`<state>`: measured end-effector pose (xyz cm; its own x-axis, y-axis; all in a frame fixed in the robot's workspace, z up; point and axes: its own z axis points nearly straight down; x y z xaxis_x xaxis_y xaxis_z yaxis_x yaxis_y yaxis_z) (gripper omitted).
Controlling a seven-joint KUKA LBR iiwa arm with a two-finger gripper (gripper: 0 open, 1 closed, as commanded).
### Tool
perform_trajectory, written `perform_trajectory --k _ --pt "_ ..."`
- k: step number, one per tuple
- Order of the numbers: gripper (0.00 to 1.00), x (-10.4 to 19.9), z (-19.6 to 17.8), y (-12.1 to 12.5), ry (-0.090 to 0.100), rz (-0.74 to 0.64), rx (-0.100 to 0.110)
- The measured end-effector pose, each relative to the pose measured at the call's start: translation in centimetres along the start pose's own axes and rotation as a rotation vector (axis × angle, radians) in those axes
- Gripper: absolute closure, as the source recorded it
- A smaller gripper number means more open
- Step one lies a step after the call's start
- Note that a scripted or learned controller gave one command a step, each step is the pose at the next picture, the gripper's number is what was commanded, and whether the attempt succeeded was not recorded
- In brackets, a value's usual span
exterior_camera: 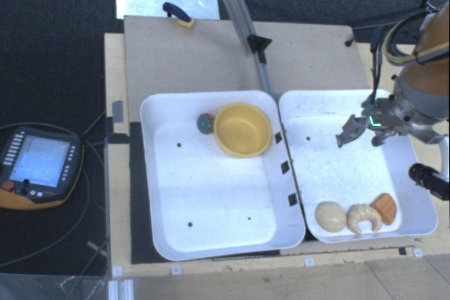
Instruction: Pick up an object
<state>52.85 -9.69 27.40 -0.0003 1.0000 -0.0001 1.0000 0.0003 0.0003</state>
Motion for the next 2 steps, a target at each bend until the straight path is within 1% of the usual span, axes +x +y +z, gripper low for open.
perform_trajectory --k 1,2 --pt "0.00 0.0 0.0 0.0 0.000 0.000 0.000" --pt "0.00 0.3 5.1 0.9 0.000 0.000 0.003"
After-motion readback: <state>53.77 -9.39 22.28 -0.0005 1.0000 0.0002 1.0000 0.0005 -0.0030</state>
